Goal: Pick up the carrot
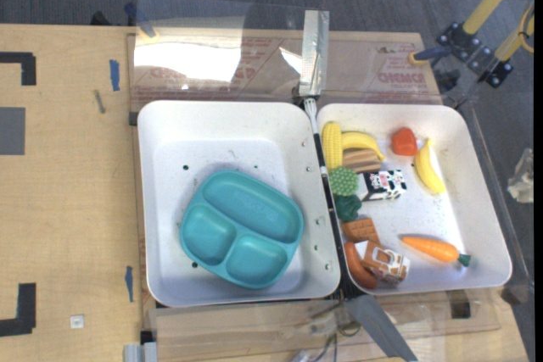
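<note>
The carrot [433,249] is lying flat near the front right corner of the right bin [488,208], its green stub pointing right, well apart from the packet [387,263] and the banana [429,168]. The pick is not yet begun, and how the jaws are standing I cannot tell. The next move is calling for a descent over the carrot's thick orange middle, fingers straddling it crosswise.
</note>
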